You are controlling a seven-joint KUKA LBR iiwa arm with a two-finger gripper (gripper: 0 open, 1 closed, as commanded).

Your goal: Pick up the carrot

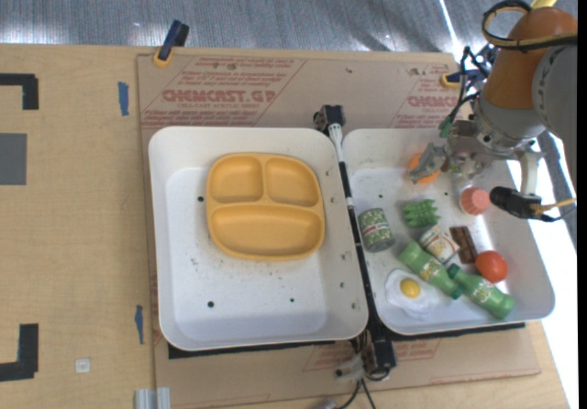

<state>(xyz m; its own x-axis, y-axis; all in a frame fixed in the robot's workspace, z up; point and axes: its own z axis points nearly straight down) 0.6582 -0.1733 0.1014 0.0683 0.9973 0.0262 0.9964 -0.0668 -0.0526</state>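
Tan bench top (64, 242), w/ grey ribbed floor beyond at 12 o'clock. Carried black tape marks (20, 91) at far 9 o'clock and a strip of blue tape (123, 97) just right of them. Bore a cardboard sheet (229, 86) w/ red print under both bins; blue-and-yellow clamp (171, 38) sat at its 11 o'clock corner.

Left bin (257, 302): held a yellow divided plate (266, 205), lying flat toward the bin's 12 o'clock half, approx. centred. Showed dark specks on the white floor at 6 o'clock of the plate.

Black clip (330, 116) at 12 o'clock end of the seam btwn the bins.

Right bin (376, 173): crowded. Green can (374, 228) near the seam; fried egg (408, 290) at 5 o'clock of it, close to the front wall. Green leafy veg (420, 212) at 2 o'clock of the can. Small labelled jar (438, 242), brown choc bar (463, 242) and two green bottles (431, 265) (484, 295) lay in a row slanting toward 4 o'clock. Red tomato (492, 265) just above the far bottle; pink round item (474, 201) at 12 o'clock of the choc bar.

Carrot (424, 164): lay in the right bin's back part, at 12 o'clock of the leafy veg, touching or just beside the gripper (449, 158) at its 3 o'clock. Couldn't tell gripper state, nor whether carrot was gripped. Grey arm w/ orange band (541, 27) reached in from 2 o'clock.
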